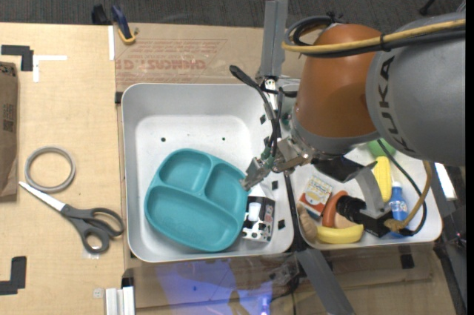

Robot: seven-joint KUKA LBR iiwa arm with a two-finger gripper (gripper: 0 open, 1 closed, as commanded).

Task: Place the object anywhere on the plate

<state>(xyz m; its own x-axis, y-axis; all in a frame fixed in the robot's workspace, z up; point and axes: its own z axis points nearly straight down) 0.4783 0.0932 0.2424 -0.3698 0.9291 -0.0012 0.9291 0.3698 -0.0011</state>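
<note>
From the camera view, at a slant from above: a teal plate (194, 201) with three compartments, flat in the left bin (141, 121), toward that bin's near side. Just off the plate's view-right rim, in the bin's near corner: a small black-and-white object (258, 219), on the bin floor rather than on the plate, touching or nearly touching the rim; too blurred to tell which. Above the plate's view-right rim, at the end of the grey arm (415, 98) with its orange band (337, 80): the jaws, tilted down toward the plate. Cannot tell whether released or clenched, nor whether anything sits between them. Black-and-white object just nearer the camera than the jaws, apart from them, with bare white bin floor between. Long axis of that object hard to judge: roughly boxy, seemingly running from the far side to the near side of the view with a slight lean away from the plate; no end clearly marked as a front. Farther to view right of the plate, in the right bin (433, 221): a banana (337, 234), a printed packet (318, 191), a blue bottle (398, 202) and a yellow item (381, 176), crowded together, partly under the arm. To view left of the plate, on the desk (67, 106): scissors (81, 217) with grey handles, and beyond them a roll of tape (49, 167), both well apart from the plate.
</note>
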